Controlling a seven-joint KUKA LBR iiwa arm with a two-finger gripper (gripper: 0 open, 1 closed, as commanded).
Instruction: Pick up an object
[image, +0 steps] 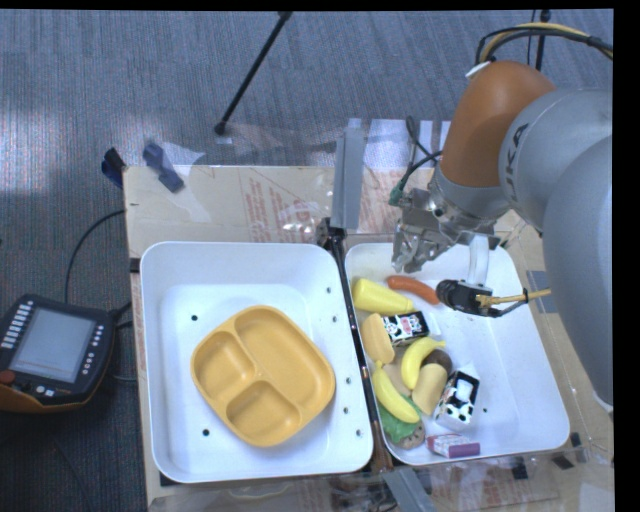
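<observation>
Overhead, gripper above toy food

Gripper (415, 250) hangs over the right bin's (530, 400) far end; whether it is parted or closed, cannot tell. Nearest target: orange sausage (414, 289), just beside a yellow piece (382, 296). Likely light, rigid plastic, smooth and prone to rolling. Best pinched across its narrow middle.

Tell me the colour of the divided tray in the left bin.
Yellow-orange: the divided tray, seen best in the camera view.
</observation>
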